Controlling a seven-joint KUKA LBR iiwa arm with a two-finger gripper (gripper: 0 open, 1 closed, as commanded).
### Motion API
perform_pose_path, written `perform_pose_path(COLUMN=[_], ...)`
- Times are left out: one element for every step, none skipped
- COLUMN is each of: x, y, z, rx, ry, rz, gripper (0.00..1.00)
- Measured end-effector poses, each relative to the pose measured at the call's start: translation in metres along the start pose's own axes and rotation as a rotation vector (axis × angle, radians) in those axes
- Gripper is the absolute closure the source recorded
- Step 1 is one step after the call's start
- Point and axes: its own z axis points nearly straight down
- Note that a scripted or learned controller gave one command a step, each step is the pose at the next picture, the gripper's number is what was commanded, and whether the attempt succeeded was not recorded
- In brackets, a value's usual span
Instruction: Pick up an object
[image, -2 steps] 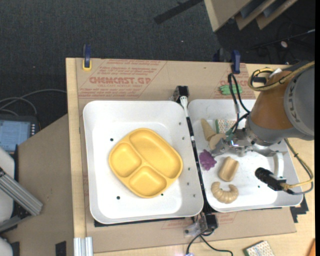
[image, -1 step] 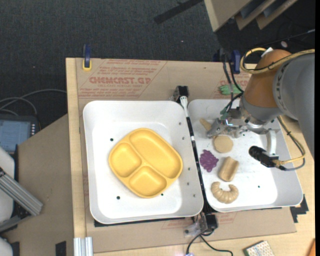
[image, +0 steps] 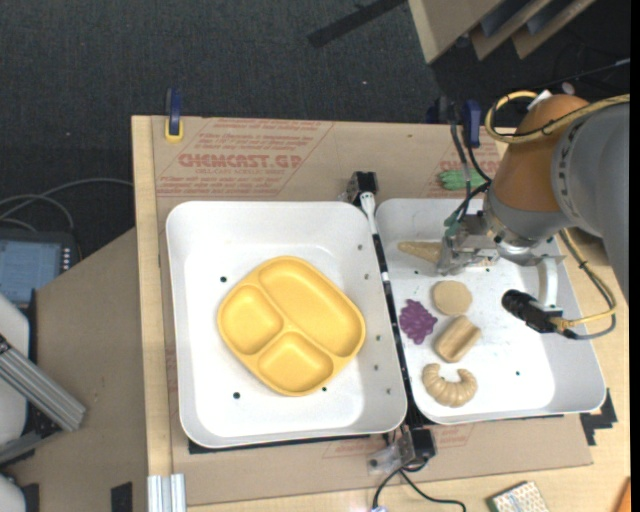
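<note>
the gripper (image: 462, 250) hangs low in the right bin (image: 580, 385), beside the cone (image: 420, 250), whose long axis points left; finger state: cannot tell.

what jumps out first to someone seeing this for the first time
A big yellow divided plate sits in the middle of the left bin. The right bin holds small toy foods: purple grapes, a croissant, a bread roll. The arm's gripper hangs over its far end.
</note>
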Motion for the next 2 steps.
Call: perform_pose_path(x=[0.0,0.005], y=[0.0,-0.061], z=[0.001,0.01], rx=[0.001,0.005], ry=[0.0,0.002], rz=[0.0,0.003], gripper=[0.0,0.0])
